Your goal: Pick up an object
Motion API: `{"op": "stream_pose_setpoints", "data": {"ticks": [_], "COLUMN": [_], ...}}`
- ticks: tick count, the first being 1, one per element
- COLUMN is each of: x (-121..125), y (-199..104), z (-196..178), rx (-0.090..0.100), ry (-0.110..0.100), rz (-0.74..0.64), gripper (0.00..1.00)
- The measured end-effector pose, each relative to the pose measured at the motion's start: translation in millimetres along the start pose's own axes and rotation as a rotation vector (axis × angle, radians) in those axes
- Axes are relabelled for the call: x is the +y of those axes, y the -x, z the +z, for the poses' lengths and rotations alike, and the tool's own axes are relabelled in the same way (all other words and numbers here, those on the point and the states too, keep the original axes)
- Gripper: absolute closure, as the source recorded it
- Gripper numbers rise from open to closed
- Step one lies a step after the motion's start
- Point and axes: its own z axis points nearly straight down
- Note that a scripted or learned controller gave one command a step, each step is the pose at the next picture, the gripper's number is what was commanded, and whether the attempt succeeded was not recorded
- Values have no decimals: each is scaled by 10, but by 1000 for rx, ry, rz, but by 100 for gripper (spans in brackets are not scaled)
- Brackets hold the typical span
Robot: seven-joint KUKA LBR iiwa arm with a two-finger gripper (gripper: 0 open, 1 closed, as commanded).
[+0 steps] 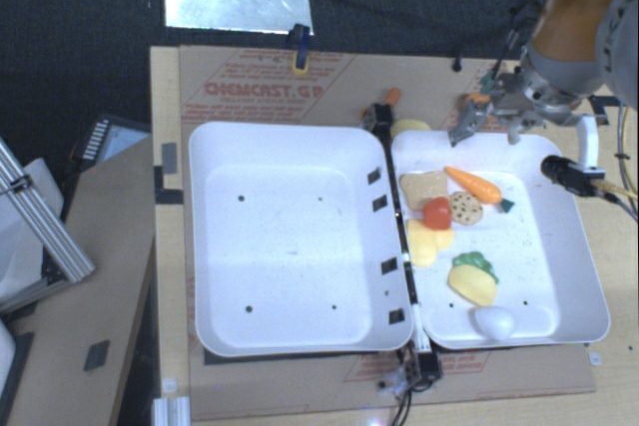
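Carrot (473, 184), tapered, glossy orange, beside round cookie (464, 207).

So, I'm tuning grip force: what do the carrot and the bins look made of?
The carrot looks like moulded plastic toy food: uniform orange, smooth, with a green tip. The two bins, left and right, look like thin formed white plastic, judging by their rounded rims and soft sheen. Neither is certain from above.

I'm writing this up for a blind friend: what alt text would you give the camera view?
A grey and orange robot arm reaches in from the right, its tool above the far edge of the right bin. That bin holds toy food: a carrot, tomato, cookie, bread slice and a white egg. The left bin sits beside it.
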Motion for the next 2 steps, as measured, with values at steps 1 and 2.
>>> {"op": "stream_pose_setpoints", "data": {"ticks": [1, 2], "x": [-380, -1113], "y": [-99, 167], "z": [1330, 1444], "rx": [3, 1], "ry": [-15, -5], "rz": [2, 6], "gripper": [0, 0]}}
